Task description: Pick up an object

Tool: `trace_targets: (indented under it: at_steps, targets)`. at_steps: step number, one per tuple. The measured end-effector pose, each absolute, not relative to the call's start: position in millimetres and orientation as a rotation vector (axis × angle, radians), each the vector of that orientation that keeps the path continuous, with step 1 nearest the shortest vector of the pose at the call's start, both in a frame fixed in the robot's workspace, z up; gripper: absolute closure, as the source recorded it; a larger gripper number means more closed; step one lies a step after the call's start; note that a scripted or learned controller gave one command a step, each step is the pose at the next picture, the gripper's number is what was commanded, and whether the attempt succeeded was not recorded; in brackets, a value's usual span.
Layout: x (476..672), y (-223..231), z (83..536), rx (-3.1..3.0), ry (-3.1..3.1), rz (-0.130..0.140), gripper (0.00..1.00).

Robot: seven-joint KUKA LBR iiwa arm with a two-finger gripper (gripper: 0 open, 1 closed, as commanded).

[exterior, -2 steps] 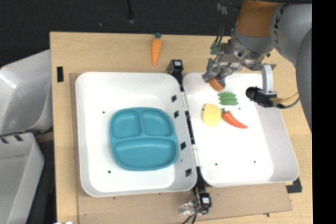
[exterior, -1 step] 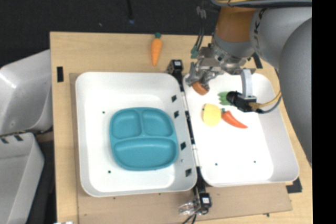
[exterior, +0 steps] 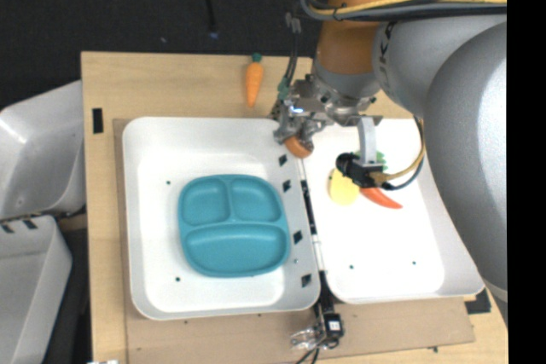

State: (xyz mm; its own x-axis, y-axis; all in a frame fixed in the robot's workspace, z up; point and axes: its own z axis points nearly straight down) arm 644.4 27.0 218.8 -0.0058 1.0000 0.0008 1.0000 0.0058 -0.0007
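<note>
My gripper (exterior: 295, 135) hangs over the dividing wall between the two bins, near their far end. A small round orange-brown object (exterior: 299, 147) sits between its fingertips, and the fingers are shut on it. It is held just above the far right corner of the left bin (exterior: 145, 183). A yellow round piece (exterior: 343, 189) and a red-orange pepper-like toy (exterior: 383, 199) lie in the right bin (exterior: 401, 268), to the right of the gripper.
A teal divided plate (exterior: 232, 224) lies in the middle of the left bin. A toy carrot (exterior: 253, 80) rests on the wooden bench behind the left bin. The arm's bulk covers the far right of the right bin.
</note>
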Motion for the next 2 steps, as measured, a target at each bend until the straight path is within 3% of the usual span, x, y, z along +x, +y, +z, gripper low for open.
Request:
trace_targets:
  at_steps: [1,2]
  targets:
    - [636.8,89.1,224.9,-2.212,-2.230,-0.003,1.00]
    - [637.2,85.3,224.8,-2.219,-2.225,-0.001,0.00]
